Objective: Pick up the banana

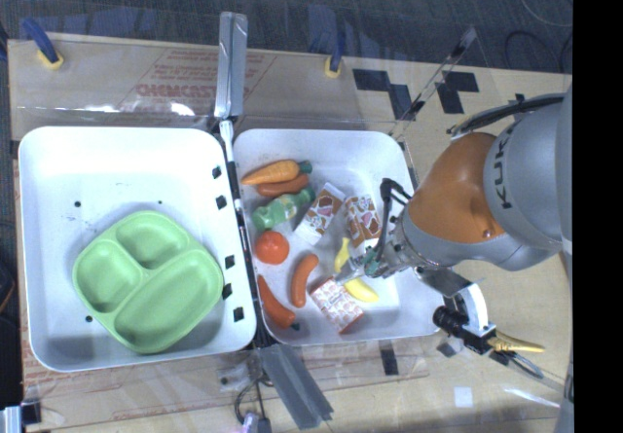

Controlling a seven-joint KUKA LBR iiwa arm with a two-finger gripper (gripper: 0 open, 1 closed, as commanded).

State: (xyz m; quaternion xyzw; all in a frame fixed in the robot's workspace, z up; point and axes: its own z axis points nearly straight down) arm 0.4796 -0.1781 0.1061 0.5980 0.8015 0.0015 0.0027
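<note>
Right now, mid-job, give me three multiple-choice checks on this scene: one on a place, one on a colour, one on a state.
1. Where is the banana?
A. in the right bin
B. on the green plate
C. on the bench outside the bins

2. What colour is the divided plate?
A. green
B. red
C. blue

3. How does the tool stand?
A. parked over the left bin
B. low in the right bin, by the banana
C. raised outside both bins

Answers:
1 A, it lies among the toy food there.
2 A, plainly light green.
3 B, it sits just above the banana's upper end.
</note>
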